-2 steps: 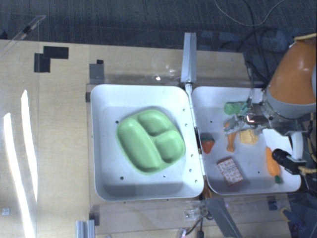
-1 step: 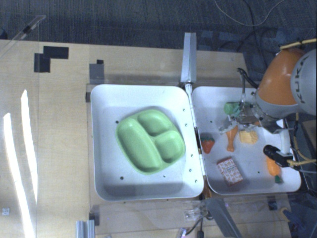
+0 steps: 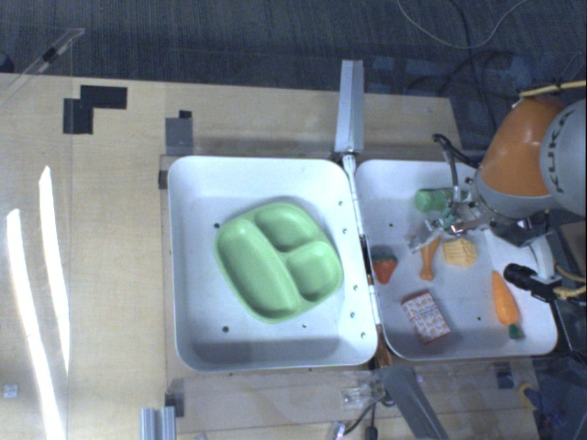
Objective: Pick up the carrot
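The carrot (image 3: pixel 504 302) is seen lying near the right bin's (image 3: pixel 394 337) right edge, apart from the gripper (image 3: pixel 447 227). The gripper is placed over the bin's middle, beside a smaller orange piece (image 3: pixel 427 260) and a yellow item (image 3: pixel 460 252). Whether it is wide or narrow cannot be told. A green divided plate (image 3: pixel 278 260) is held in the left bin (image 3: pixel 197 337).

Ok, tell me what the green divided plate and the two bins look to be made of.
Green divided plate: probably moulded plastic, with a soft, even sheen and rounded compartment walls. Left bin and right bin: white, smooth, likely plastic or coated sheet; the rounded corners suit either, so I can't tell which.
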Tool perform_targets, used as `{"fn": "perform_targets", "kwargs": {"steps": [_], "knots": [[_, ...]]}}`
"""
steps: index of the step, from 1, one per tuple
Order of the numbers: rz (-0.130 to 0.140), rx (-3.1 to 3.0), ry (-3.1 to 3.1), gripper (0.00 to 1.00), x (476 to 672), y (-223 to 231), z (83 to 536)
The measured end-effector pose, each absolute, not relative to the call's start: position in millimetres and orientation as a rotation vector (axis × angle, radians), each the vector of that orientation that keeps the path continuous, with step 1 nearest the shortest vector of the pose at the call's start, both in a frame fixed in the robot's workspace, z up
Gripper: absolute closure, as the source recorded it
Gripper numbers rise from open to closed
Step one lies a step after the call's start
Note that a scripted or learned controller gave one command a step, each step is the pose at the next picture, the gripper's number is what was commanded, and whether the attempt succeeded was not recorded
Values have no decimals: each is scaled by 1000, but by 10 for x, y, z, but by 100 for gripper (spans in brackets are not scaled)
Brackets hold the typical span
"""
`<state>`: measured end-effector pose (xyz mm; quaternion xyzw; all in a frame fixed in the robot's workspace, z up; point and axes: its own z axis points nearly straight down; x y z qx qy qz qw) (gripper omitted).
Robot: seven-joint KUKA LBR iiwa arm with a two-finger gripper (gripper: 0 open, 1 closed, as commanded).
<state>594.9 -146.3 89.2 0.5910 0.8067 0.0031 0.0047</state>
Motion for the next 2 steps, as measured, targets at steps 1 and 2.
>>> {"fn": "perform_targets", "kwargs": {"steps": [1, 2], "knots": [[18, 1847, 2524, 100, 5976, -1451, 1021], [7, 1551, 2723, 100, 5917, -519, 1867]]}}
